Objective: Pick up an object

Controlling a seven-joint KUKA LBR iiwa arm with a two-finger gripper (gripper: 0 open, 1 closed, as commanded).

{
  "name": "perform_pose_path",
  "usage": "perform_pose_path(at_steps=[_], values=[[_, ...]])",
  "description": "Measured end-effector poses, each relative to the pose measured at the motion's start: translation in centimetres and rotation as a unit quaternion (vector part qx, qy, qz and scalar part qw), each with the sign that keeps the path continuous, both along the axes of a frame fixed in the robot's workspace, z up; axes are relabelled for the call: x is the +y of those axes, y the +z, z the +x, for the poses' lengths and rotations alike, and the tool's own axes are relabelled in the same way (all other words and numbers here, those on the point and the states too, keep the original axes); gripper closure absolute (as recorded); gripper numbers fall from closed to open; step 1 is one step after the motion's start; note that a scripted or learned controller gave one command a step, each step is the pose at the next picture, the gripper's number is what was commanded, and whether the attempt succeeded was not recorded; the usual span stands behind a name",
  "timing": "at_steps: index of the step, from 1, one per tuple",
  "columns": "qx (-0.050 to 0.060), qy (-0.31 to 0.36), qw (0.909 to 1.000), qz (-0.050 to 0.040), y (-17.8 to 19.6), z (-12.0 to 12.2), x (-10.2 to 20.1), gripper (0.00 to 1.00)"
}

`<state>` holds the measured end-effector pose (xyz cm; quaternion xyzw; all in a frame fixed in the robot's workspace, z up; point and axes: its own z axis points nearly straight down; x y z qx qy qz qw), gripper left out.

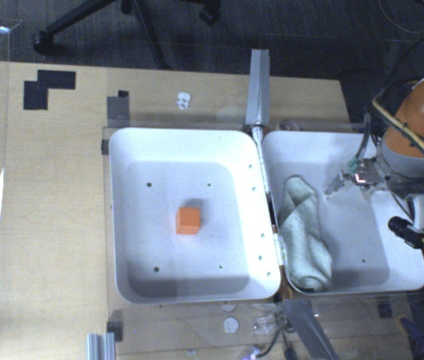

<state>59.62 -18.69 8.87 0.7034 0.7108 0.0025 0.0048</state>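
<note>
Dark carpet behind, pale desk (pixel 46 201) carrying two white bins. Jaws (pixel 344 183) low over right bin (pixel 399 268), near its back wall; spread or pressed, cannot tell. Just left of jaws and nearer the camera, crumpled cloth (pixel 305 235) along that bin's left side. Well apart to their left, orange cube (pixel 188 220) mid left bin (pixel 136 201)

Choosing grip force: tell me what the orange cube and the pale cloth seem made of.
Small orange cube: probably foam or painted wood; matte, sharp edges, no gloss. Pale crumpled cloth: soft woven fabric, likely terry towel; folds and a limp drape.
</note>
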Motion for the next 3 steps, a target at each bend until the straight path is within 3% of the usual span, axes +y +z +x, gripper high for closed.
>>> perform_pose_path(at_steps=[1,2,3], values=[[-0.004,0.001,1.0000,-0.0004,1.3,0.3,0.1,1.00],[0.002,0.033,0.9995,0.0003,8.9,5.0,2.5,1.00],[0.004,0.053,0.9986,0.0012,6.1,-3.0,4.1,1.00]])
